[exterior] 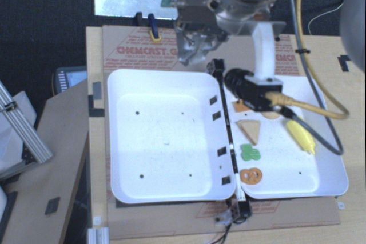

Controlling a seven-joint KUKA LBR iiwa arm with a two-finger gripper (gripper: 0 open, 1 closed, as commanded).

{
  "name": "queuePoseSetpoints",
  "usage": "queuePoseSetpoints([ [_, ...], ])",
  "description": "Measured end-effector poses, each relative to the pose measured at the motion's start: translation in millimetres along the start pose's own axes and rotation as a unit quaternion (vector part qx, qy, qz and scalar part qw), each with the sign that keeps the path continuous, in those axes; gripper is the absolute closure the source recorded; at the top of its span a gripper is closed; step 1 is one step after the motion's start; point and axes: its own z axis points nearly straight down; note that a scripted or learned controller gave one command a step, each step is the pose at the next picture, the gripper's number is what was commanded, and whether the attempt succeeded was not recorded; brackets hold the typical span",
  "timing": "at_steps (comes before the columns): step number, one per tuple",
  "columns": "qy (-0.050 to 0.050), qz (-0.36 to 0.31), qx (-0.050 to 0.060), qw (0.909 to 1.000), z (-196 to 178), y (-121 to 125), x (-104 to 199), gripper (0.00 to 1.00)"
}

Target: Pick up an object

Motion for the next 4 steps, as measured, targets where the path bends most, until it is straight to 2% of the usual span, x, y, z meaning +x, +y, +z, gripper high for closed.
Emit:
queuePoseSetpoints([
  [1, 0.000, -0.001, 0.000, 1.0000, 0, 0, 0, 0.00],
  [2, 0.000, -0.001, 0.000, 1.0000, 0, 0, 0, 0.00],
  [3, 0.001, -0.002, 0.000, 1.0000, -11, 0, 0, 1.00],
  [4, 0.001, -0.003, 0.000, 1.0000, -11, 0, 0, 0.00],
])
